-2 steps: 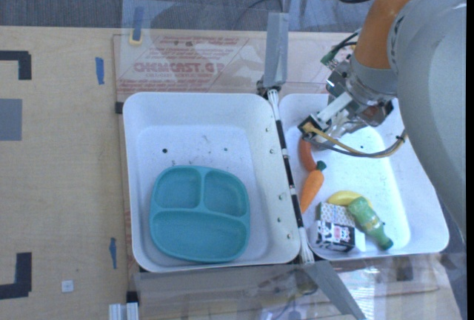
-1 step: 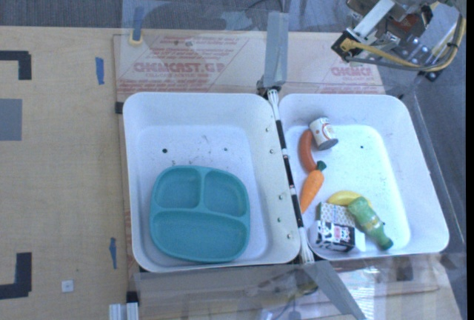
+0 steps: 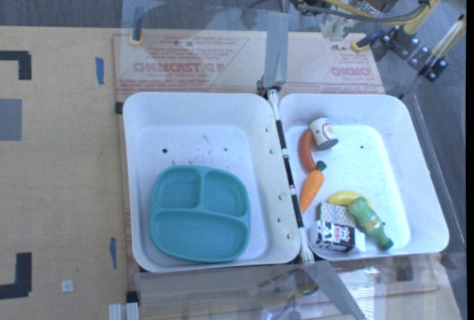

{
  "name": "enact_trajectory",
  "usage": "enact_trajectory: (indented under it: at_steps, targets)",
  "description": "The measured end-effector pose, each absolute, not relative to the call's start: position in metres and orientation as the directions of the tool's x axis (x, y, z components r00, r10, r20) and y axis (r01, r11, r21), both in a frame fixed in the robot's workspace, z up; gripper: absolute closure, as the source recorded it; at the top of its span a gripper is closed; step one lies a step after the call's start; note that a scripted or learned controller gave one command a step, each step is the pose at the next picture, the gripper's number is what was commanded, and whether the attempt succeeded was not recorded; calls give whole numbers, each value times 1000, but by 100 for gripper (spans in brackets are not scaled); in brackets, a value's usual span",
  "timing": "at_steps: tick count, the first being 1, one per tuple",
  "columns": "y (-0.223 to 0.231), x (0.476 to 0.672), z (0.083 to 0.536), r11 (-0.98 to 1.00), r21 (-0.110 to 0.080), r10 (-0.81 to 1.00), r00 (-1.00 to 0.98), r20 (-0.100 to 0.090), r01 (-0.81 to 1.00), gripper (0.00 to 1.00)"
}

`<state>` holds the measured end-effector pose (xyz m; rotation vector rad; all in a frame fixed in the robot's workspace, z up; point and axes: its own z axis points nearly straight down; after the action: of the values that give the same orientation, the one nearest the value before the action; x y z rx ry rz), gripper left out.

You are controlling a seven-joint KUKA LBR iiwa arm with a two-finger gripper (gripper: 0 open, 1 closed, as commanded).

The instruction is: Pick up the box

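Pincer sits up at the far edge of the worktop, beyond the right bin, well apart from everything in it. Can't tell how it is set; too cluttered with cables. Nothing seen held.

Box lies at the near-left corner of the right bin, close to the bin wall. Green bottle is just beside it on the right, banana touching or nearly at its far edge, carrot just beyond. Sausage and small can farther back. Teal divided plate in the left bin.

Risk: crowded corner. Descending pincer could hit the bin wall or bottle, nudge the box, or grab the bottle instead.
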<state>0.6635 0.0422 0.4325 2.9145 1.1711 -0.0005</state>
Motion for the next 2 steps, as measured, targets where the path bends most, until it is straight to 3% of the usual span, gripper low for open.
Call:
enact_trajectory:
  at_steps: [1,2]
  targets:
    - [138,639,435,-744,-3,668,744,-2,668,100]
    - [189,661,435,-823,0,568,823,3,568,100]
